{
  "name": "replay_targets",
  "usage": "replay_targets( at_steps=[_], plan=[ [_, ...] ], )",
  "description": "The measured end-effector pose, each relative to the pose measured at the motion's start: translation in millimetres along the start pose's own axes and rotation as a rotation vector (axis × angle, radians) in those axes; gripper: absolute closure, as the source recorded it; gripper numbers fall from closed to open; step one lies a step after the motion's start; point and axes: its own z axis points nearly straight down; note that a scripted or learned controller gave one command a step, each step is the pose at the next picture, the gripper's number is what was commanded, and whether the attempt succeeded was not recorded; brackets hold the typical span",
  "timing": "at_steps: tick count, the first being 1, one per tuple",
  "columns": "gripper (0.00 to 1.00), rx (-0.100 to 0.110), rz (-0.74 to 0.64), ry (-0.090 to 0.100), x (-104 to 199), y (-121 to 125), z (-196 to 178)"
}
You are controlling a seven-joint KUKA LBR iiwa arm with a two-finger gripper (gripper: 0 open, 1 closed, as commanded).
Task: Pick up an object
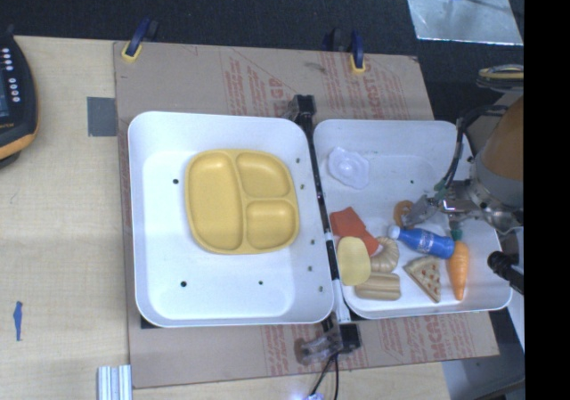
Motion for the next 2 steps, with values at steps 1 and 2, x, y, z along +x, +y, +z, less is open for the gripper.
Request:
replay_targets(
  at_steps=[1, 2],
  plan=[
    [0.0, -0.011, -0.013, 0.003, 38.3, 111.8, 12.2],
    [0.0, 0.002, -0.007, 0.003, 41.7, 53.4, 13.5]
  ],
)
